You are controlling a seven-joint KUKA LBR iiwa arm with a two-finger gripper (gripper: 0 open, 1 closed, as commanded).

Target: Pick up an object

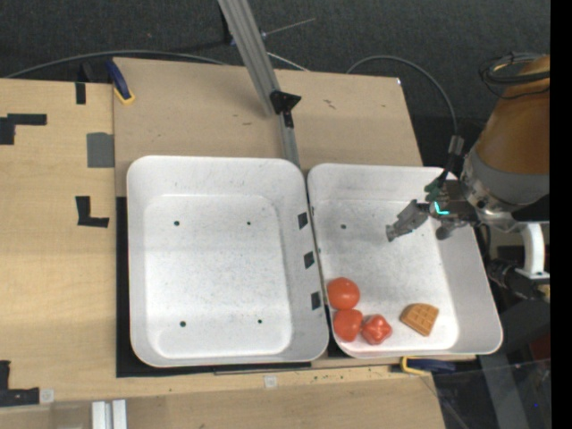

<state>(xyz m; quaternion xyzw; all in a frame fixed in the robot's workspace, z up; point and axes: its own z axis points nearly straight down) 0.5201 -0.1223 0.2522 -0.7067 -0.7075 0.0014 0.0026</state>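
The robot's hand [418, 222] hovers open and empty over the right bin [375, 186], well apart from two round red tomatoes [343, 293], a red pepper [376, 329] and a tan waffle [419, 318] near its front edge.

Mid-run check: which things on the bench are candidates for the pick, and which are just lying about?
For the pick, all in the right bin, near its front:
- round red-orange item
- second red-orange item
- red item
- tan waffle-like piece
- gripper, above that bin

Lying about:
- left bin
- grey pole
- black tape marks
- blue clamp
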